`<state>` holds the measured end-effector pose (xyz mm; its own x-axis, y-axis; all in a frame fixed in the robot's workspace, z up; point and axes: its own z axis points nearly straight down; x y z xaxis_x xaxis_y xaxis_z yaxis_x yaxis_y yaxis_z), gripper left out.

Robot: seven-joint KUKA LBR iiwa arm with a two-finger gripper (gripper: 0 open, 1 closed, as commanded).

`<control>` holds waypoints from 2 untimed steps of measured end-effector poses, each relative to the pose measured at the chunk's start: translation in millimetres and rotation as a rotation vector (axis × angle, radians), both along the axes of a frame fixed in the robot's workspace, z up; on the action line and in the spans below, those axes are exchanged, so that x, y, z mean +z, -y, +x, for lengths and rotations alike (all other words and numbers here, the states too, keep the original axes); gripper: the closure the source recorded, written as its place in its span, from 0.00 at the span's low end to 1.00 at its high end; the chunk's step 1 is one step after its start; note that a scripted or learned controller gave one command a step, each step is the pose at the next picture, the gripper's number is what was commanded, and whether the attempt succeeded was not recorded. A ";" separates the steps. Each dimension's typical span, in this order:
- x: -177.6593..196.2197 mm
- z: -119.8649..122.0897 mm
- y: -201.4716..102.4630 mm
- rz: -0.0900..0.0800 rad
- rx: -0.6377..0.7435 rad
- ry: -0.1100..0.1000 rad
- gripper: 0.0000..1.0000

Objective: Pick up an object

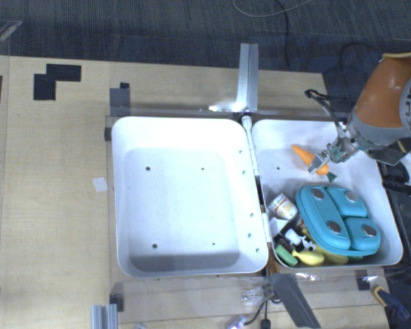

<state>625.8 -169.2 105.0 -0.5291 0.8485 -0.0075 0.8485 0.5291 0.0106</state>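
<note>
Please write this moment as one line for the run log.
stage: reaching | gripper: right bin, at orange piece | grasp: unconfirmed | blue tray: front of same bin

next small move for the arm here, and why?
Probably ease the gripper down and slightly left onto the orange carrot-shaped piece in the right bin. The gripper sits right at that piece's near end, on open bin floor, while the blue tray and small items crowd the bin's front. I can't tell how the jaws stand.
</note>
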 end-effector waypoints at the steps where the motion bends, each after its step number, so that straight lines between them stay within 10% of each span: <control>1: 85.7 42.4 -25.8 0.002 -0.433 -0.018 1.00; 2: 113.2 24.6 -50.6 0.004 -0.476 -0.008 1.00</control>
